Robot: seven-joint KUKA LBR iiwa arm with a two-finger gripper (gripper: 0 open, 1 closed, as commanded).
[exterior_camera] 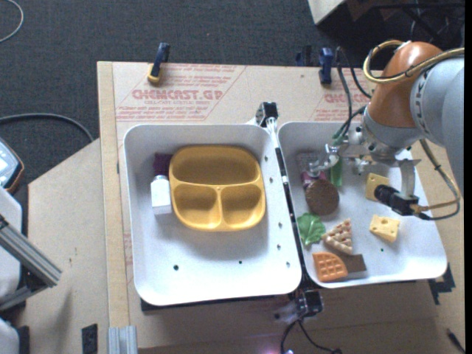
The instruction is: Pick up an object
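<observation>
My gripper [325, 162] hangs low over the far left part of the right bin [435, 245], reaching in from the right. Just under and beside it lie a small pink-red piece [313, 175] and a green piece [336, 173]. A round brown cookie [322, 197] lies directly in front of it. Nearer the front are a green leaf [310, 228], a tan cracker [340, 235], an orange waffle [329, 267] and a brown slab [355, 264]. Two yellow cheese wedges [384, 227] [375, 185] lie to the right. Nothing shows clearly in the gripper's hold.
The left bin [140, 257] holds a yellow divided plate [217, 186], a small white bottle [161, 195] and a dark purple item [162, 161] at the plate's left. The ridge between the bins [284, 190] runs just left of the gripper. A black cable [402, 201] hangs off the wrist.
</observation>
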